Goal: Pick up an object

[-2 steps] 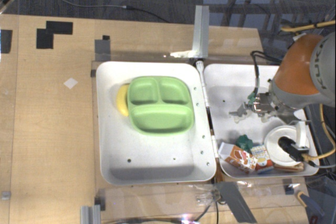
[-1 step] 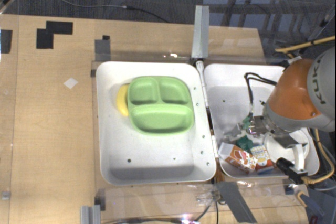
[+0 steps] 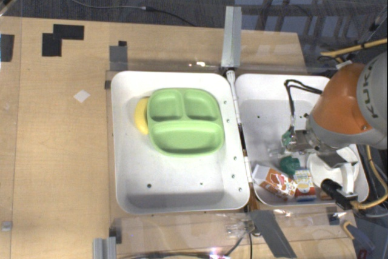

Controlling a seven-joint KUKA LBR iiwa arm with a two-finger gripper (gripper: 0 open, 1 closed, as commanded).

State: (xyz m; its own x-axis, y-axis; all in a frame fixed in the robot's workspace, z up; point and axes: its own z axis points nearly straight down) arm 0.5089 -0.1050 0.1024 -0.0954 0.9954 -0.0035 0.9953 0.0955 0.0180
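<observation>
tool (image 3: pixel 293 148) over right bin (image 3: pixel 267 112), green object (image 3: pixel 290 164) below

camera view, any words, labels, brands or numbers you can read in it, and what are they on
"KU": grey letters on the arm at the right edge, cut off by the frame.
Orange and white packet in the right bin: it bears print, too small and blurred to read.
Green item beside it: no readable text.
Green divided tray in the left bin: no text.
</observation>
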